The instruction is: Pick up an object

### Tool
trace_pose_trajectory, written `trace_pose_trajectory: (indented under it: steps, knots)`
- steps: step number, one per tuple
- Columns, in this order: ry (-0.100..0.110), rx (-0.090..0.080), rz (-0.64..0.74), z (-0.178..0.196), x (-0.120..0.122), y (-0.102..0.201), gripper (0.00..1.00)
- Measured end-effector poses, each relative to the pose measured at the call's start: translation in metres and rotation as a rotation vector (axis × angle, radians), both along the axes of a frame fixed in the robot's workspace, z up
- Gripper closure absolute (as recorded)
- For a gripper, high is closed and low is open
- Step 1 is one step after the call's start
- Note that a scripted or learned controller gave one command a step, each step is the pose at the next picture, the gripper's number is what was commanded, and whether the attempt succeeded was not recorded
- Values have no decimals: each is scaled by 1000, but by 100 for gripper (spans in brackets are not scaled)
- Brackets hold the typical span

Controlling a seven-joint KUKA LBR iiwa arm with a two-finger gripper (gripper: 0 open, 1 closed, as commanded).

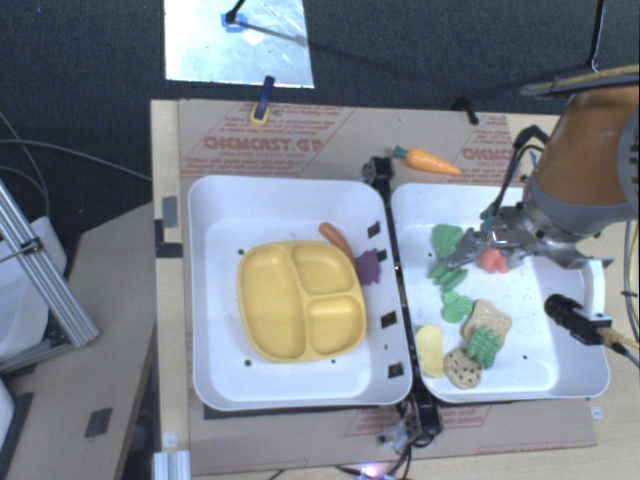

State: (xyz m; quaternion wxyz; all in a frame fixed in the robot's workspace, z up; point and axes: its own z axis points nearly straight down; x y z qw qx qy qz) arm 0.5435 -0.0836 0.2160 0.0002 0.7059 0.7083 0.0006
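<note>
Right-hand bin (575, 368), upper part: gripper (470, 253) low beside small red toy (492, 261); whether its fingers have closed, I cannot tell. Toy likely light, hard plastic, slippery; grip its widest middle.

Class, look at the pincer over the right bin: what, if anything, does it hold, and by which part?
It cannot be told. The pincer sits low among the green toy pieces beside a small red piece, with nothing visibly between its tips.

A small reddish-orange toy piece (492, 260) is lying flat in the right bin, toward its 1 o'clock area. Green pieces (446, 242) are sitting just beside it at its 9 o'clock.
</note>
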Motion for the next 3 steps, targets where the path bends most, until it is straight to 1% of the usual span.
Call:
trace_pose_trajectory:
  steps: [1,2,3]
  knots:
    - [9,1,2,-133,52,-2,0]
    - [-9,-2,3,-84,111,-1,0]
    - [-9,2,7,-27,128,59,0]
